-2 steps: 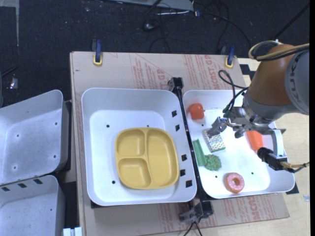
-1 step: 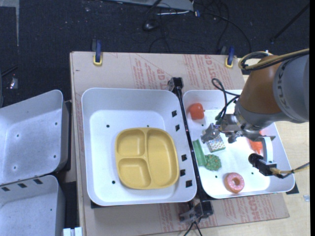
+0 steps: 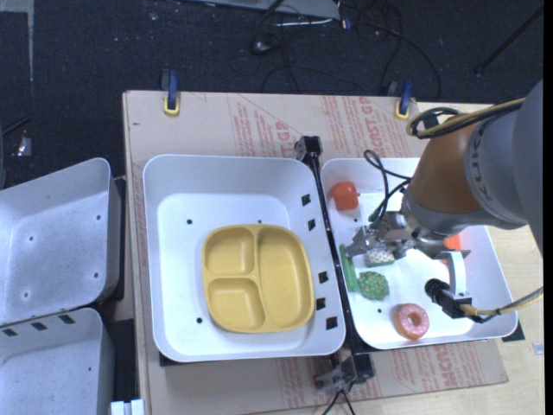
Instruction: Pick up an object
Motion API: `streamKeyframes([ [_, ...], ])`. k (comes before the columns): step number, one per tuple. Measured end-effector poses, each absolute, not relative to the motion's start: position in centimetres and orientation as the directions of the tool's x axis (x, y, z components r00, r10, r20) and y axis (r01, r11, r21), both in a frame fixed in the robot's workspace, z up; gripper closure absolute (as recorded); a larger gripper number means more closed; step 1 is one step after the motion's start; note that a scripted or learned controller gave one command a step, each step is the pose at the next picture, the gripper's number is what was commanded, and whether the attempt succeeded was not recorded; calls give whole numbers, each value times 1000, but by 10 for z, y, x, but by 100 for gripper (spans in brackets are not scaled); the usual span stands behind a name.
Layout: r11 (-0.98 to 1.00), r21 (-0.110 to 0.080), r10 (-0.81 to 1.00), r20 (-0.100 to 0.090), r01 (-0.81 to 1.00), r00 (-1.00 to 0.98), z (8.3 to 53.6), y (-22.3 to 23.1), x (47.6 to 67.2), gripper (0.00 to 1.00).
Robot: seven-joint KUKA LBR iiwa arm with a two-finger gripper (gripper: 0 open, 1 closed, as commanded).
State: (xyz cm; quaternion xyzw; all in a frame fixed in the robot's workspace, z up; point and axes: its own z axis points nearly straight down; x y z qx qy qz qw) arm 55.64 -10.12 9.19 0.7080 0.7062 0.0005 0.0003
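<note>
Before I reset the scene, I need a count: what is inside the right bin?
Inside the right bin lie a red-orange piece, a green knobbly ball, a green strip and a pink doughnut. The arm covers the bin's middle, so anything beneath it is hidden.

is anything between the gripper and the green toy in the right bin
Nothing visible. The gripper sits low in the right bin, directly above the green toy. The pink donut and orange toy lie off to the sides.
</note>
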Motion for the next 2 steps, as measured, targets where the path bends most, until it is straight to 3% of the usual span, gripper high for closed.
streamKeyframes([
  [1, -2, 0, 1000, 0, 1000, 2, 103, -101, 556, 100],
  [2, 2, 4, 1000, -1, 1000, -2, 146, -104, 562, 100],
])
